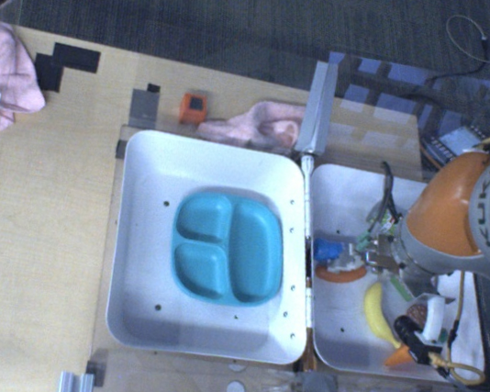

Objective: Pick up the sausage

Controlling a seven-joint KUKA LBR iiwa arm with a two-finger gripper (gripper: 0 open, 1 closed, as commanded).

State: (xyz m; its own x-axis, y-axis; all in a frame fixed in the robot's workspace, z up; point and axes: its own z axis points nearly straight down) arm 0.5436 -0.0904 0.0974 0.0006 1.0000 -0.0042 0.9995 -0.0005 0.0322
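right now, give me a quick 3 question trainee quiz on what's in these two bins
1. True or false: the blue divided tray lies in the left bin.
2. Which bin holds the banana? A) left B) right
3. Fill in: the arm hangs over the ____ bin.

Key: 1 true. 2 B, the right bin. 3 right.

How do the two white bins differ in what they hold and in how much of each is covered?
The left shallow white bin holds one blue divided plastic tray; the right shallow white bin holds several small things, among them a yellow banana. The left bin lies open; the grey-and-orange arm overhangs the right. Both are white, shallow, round-cornered.
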